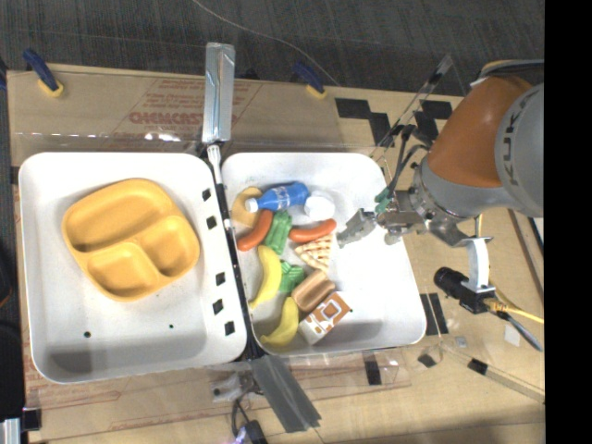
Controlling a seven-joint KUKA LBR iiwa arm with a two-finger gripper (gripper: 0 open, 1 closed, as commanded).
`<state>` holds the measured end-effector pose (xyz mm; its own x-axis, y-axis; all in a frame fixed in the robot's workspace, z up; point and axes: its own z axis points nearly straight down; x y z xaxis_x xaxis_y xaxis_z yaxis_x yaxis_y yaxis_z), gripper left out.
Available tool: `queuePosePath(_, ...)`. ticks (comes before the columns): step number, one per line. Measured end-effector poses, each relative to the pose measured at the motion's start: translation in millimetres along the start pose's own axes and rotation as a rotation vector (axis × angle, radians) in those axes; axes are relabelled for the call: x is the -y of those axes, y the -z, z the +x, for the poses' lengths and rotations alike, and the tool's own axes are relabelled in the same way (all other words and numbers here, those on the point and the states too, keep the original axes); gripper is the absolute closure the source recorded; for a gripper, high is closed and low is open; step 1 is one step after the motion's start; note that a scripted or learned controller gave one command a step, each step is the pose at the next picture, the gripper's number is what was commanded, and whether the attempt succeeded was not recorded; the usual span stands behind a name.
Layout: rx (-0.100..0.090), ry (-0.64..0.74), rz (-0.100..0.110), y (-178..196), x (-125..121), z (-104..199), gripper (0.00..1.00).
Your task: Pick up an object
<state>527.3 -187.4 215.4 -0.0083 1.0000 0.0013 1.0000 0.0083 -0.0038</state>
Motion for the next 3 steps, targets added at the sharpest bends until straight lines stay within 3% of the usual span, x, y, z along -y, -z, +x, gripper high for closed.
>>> queuePosePath(1,0.0,0.0,0.0,0,0,0,0.0)
queuePosePath(2,-0.002,-0.364,-0.001,-106,-50,18,0.0)
queuePosePath(3,-0.002,-0.234,0.001,-110,-44,-7,0.0)
